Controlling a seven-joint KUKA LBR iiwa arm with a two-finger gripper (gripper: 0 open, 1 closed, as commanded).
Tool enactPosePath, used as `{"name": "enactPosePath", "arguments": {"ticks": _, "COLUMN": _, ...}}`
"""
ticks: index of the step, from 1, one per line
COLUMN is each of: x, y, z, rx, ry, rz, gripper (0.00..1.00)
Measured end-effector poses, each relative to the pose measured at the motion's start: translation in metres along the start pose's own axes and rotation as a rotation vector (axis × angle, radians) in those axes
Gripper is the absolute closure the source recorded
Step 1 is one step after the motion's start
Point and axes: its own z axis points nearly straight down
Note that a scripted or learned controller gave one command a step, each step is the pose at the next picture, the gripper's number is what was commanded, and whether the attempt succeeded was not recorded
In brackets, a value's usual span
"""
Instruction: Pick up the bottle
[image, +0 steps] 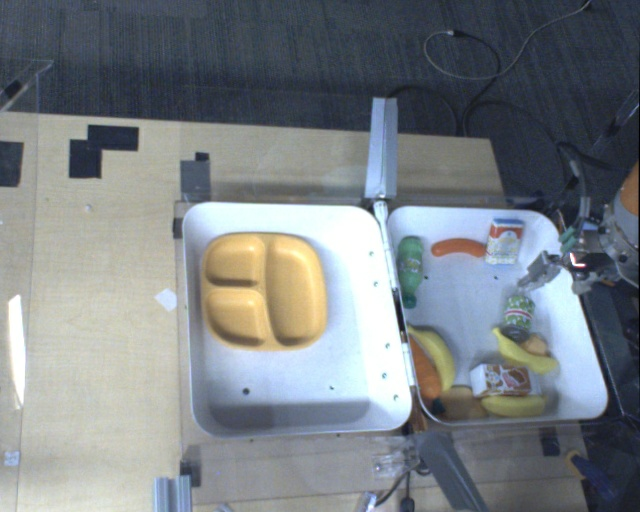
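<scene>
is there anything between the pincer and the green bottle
Nothing visible. The pincer sits at the right bin's right side; the green bottle lies against its left wall. Bare bin floor runs between them, the sausage lying just above that line.

Under me the bench (100, 330) reads as pale wood grain, matt. Both bins (300, 415) look like smooth white plastic with a soft sheen. The yellow tray (265, 290) is smooth, dull-glossy plastic. The green bottle (409, 268) shows a shiny, see-through plastic skin. My gripper (545, 270) looks like bare grey metal, and the divider rail (383, 150) is brushed metal.
</scene>
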Motion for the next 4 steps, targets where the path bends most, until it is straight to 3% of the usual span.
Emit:
{"name": "enactPosePath", "arguments": {"ticks": 1, "x": 0.018, "y": 0.031, "z": 0.133, "rx": 0.002, "ry": 0.000, "rz": 0.165, "gripper": 0.00}}
{"name": "enactPosePath", "arguments": {"ticks": 2, "x": 0.057, "y": 0.029, "z": 0.141, "rx": -0.007, "ry": 0.000, "rz": 0.357, "gripper": 0.00}}
{"name": "enactPosePath", "arguments": {"ticks": 3, "x": 0.059, "y": 0.031, "z": 0.130, "rx": -0.011, "ry": 0.003, "rz": 0.353, "gripper": 1.00}}
{"name": "enactPosePath", "arguments": {"ticks": 4, "x": 0.051, "y": 0.052, "z": 0.109, "rx": 0.001, "ry": 0.000, "rz": 0.799, "gripper": 1.00}}
